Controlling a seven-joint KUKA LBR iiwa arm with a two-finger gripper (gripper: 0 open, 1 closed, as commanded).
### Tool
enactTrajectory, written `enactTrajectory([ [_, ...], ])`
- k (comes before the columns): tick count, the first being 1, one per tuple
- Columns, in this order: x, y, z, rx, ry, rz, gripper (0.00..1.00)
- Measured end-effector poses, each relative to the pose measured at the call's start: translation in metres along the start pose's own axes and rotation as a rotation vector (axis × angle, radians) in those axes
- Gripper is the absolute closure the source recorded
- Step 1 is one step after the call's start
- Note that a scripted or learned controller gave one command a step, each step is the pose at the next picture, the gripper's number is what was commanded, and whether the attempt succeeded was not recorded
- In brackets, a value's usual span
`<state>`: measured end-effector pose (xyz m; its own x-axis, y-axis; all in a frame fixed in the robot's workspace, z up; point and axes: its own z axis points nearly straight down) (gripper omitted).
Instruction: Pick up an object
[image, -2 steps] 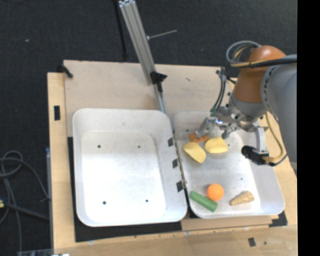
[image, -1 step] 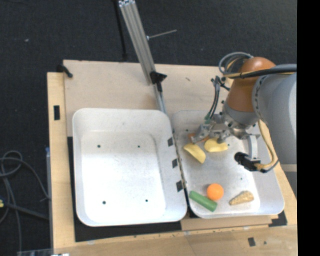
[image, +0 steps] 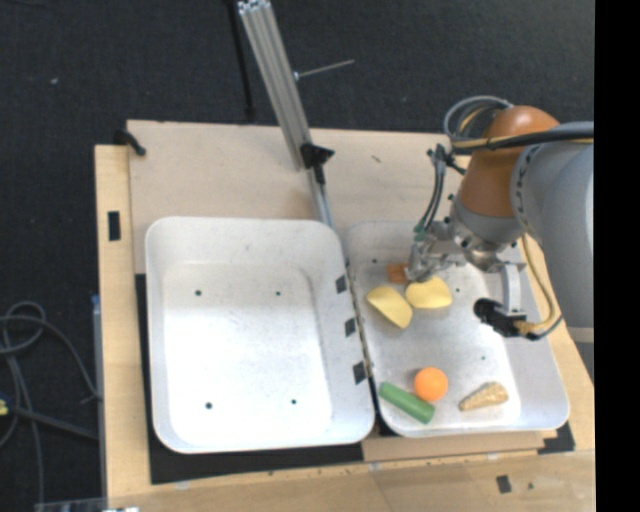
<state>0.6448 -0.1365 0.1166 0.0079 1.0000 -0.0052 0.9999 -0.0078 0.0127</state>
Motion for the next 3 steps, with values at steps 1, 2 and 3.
enactTrajectory([
  [1,-0.003,0.004,-0.065,0.004,0.003,-0.004,1.0],
  [2,-0.007,0.012,-0.112,0.005,0.003,-0.01,1.0],
  [3,-0.007,0.018,-0.157,0.006,0.004,-0.011,1.0],
])
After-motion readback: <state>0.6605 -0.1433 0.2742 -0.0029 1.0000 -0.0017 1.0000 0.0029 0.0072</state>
